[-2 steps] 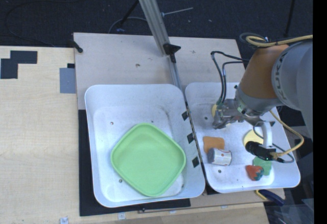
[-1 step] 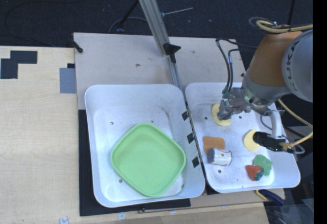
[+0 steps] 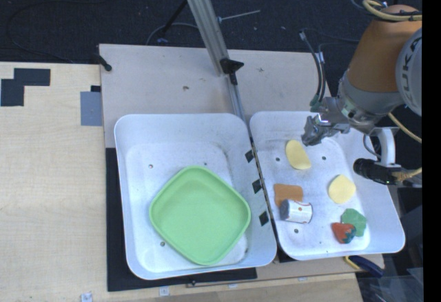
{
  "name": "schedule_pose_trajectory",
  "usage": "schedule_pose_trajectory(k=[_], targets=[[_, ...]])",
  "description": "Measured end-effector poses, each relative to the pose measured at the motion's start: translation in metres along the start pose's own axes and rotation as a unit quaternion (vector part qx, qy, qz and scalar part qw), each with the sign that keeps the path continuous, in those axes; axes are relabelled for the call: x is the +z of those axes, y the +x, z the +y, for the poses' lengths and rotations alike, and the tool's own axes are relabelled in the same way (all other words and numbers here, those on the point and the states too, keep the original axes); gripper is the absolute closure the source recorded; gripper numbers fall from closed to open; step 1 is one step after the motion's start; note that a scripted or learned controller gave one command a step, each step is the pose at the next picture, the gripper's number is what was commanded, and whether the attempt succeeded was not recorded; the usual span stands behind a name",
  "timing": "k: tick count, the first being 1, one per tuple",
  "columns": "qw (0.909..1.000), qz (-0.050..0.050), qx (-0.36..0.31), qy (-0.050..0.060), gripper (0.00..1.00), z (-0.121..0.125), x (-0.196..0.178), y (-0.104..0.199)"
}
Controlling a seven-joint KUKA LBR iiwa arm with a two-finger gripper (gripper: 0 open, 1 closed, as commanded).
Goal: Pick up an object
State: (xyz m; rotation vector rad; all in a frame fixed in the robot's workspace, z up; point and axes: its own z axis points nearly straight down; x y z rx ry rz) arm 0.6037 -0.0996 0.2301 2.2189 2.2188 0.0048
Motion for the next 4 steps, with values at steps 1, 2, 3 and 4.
schedule_pose_trajectory(k=[1, 2, 3, 4], targets=[[1.0, 0.0, 0.0, 0.0, 1.0, 0.001, -0.049, -0.001], [1.0, 0.001, -0.002, 0.003, 1.0, -0.013, -0.032, 0.055], [1.0, 0.001, -0.002, 0.003, 1.0, -0.027, -0.017, 0.109], [1.0, 0.0, -0.002, 0.003, 1.0, -0.03, -0.02, 0.159]])
